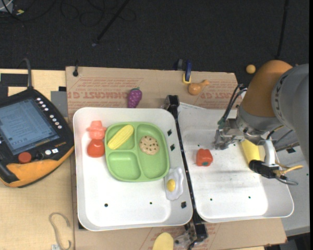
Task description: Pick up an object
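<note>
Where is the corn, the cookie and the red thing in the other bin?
corn (119,136): camera view, middle of the yellow cob on the green tray.
cookie (149,145): camera view, centre of its speckled top.
red thing (204,157): camera view, middle of its body.

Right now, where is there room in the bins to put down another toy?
The right bin has bare floor along its front, below the red toy and the arm. The left bin has a bare strip in front of the green tray, left of the fried egg. Around the tray, corn, cookie and pink-and-red toy, it's crowded.
</note>
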Controlling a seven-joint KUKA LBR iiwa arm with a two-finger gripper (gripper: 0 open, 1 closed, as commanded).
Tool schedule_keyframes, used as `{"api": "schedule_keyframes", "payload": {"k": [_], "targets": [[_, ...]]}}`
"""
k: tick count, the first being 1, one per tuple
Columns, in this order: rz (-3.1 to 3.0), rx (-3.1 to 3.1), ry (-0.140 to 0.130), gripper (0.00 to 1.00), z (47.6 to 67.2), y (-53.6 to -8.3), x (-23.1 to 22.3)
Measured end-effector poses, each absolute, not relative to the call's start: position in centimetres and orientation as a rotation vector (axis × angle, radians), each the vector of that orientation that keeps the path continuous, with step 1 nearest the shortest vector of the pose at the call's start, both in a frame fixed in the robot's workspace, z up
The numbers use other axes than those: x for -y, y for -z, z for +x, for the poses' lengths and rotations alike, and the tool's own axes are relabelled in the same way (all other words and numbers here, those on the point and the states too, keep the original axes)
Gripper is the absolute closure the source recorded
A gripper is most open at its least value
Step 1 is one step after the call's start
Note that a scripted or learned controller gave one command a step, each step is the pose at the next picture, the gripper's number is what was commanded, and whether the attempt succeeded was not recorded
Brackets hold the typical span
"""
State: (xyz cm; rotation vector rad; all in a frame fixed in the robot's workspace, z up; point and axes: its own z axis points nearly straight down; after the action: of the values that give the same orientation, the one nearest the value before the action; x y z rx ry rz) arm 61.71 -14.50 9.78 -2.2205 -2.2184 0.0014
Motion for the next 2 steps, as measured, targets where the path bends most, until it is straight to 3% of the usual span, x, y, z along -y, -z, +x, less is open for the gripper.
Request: {"api": "schedule_keyframes", "payload": {"k": [2], "targets": [[-2.225, 2.223, 0.005, 1.0, 62.7, -19.6, 13.5]]}}
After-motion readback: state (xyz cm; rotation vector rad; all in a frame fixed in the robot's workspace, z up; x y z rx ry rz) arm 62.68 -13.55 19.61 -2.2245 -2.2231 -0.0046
